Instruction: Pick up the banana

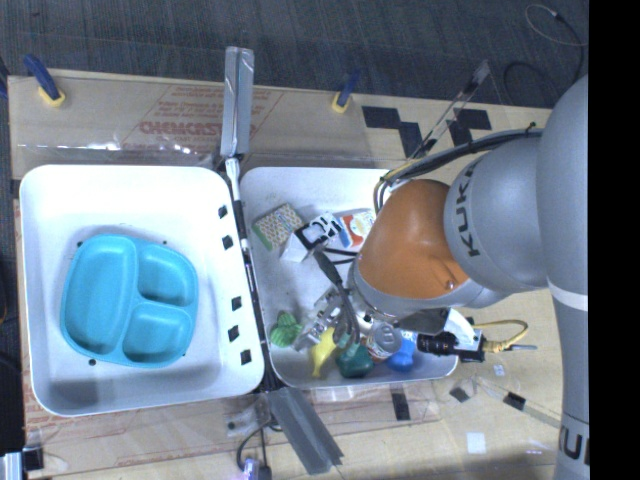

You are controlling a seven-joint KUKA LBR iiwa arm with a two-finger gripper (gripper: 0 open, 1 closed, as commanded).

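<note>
You are looking down on a cardboard-covered bench (120, 108) standing on dark carpet, with two shallow white bins sitting side by side on it. The left bin (40, 268) is holding a blue sectioned tray (128, 298). The arm (520, 208) is reaching in from the right and bending down over the right bin (300, 183), its orange band hanging above the clutter. The gripper (338, 320) is sitting low near the bin's near wall, and you cannot tell whether its fingers are spread or pressed together, since the metal parts are blurring into the objects around them. The banana (323, 352) is lying at the near edge of the right bin, just below the gripper, touching or almost touching it; nothing shows it sitting between the fingers. A green item (285, 330) is lying just left of the banana, a dark teal one (354, 361) just right, and a blue piece (402, 354) farther right. A checked card (277, 225) is resting toward the far left of that bin.
</note>
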